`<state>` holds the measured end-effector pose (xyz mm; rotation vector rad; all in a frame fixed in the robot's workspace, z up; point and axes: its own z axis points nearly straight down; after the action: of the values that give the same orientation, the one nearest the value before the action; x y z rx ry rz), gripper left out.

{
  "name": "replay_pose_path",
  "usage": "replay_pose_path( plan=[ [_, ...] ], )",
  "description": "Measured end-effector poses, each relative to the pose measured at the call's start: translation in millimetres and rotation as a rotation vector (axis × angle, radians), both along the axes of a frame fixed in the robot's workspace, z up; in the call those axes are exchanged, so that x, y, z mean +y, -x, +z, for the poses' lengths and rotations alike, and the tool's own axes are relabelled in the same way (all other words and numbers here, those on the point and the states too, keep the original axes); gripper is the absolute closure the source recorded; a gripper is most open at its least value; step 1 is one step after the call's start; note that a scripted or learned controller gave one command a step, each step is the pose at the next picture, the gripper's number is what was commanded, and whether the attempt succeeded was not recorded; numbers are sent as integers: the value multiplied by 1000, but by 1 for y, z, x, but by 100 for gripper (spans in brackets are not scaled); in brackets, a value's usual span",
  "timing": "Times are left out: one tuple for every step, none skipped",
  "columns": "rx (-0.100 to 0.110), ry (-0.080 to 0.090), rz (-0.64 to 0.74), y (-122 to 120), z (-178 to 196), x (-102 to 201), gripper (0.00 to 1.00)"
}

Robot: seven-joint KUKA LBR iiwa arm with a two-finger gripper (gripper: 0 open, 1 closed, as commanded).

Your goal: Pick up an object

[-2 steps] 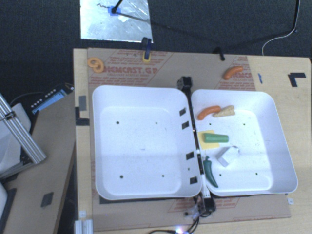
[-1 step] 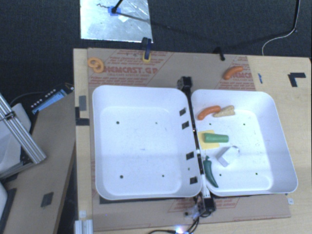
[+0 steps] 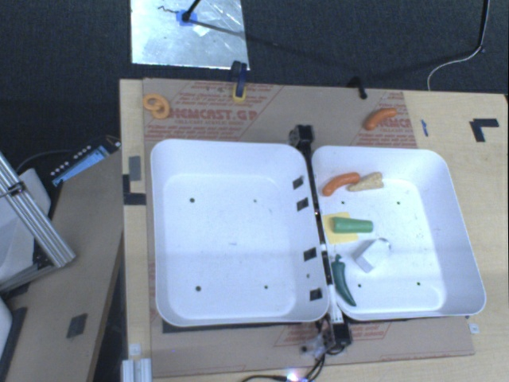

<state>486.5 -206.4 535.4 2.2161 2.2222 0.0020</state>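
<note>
Left bin (image 3: 231, 237): sitting there white and bare-floored, nothing lying in it as far as I'm seeing.

Right bin (image 3: 445, 213): this is where all the stuff is piling up, mostly crowded toward the side nearest the divider between the 2 bins.

Orange sausage thing (image 3: 342, 183): lying near the top left corner of the right bin, its end touching or almost touching a tan chunk (image 3: 366, 183) just beside it.

Green cylinder (image 3: 352, 225): resting on top of a yellow flat piece (image 3: 331, 219), about mid-bin by the divider.

White block (image 3: 364, 257): sitting just below the green cylinder, hard to read against the white floor.

Dark green pepper (image 3: 343, 283): lying along the divider edge toward the front of the bin.

Off the bins: another orange sausage (image 3: 380, 118) and an orange ring (image 3: 156, 106) are lying on the cardboard (image 3: 262, 114) behind, well apart from each other.

Gripper: I'm not catching it anywhere over the bench right now, so I can't tell how open it is or whether it's got anything.

Progress: I'm guessing this is right at the start. Every object is lying flat, nothing is being lifted, so the whole pick is left to do.
</note>
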Motion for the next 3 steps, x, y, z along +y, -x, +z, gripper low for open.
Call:
replay_pose_path(
  plan=[
    [0,0,0,0,0,0,100],
    [0,0,0,0,0,0,100],
    [0,0,0,0,0,0,100]
  ],
)
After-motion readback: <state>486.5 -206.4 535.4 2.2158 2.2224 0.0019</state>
